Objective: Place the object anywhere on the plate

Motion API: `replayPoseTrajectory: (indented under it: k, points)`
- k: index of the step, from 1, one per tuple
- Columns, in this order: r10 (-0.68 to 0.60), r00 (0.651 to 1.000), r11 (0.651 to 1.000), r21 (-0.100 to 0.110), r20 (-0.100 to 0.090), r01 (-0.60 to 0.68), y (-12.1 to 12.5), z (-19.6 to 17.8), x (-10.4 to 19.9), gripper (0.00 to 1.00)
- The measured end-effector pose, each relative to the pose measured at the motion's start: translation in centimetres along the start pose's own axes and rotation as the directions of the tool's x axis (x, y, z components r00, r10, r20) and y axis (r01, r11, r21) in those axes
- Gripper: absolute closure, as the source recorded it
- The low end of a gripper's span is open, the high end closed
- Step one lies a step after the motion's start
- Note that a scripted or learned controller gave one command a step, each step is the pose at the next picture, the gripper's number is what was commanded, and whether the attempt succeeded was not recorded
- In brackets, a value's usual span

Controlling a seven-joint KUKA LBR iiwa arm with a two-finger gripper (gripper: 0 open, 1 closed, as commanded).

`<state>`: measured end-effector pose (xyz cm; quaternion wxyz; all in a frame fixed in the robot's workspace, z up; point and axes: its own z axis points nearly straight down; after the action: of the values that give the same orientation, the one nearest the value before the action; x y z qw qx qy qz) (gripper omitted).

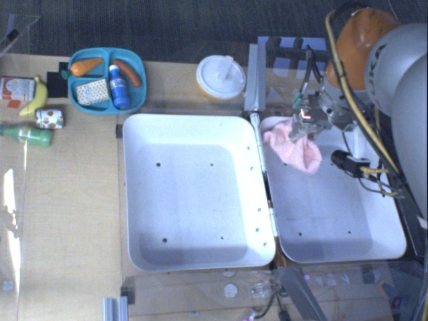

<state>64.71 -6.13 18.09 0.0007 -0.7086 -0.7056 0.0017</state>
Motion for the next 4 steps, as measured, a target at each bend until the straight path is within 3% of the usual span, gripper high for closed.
replayPoseTrajectory:
  k: [1,2,3,4]
  points:
    - [-0.008,1.000,1.000,-0.002,-0.001,0.008,0.1,-4.1,0.1,1.00]
    - [-0.402,0.916,0.916,-0.002,0.000,0.402,-0.9,-4.0,5.9,1.00]
    - [-0.728,0.686,0.686,-0.005,0.002,0.728,-0.1,-4.3,11.1,1.00]
    - [-0.937,0.349,0.349,-0.004,0.003,0.937,-0.5,-3.2,16.5,1.00]
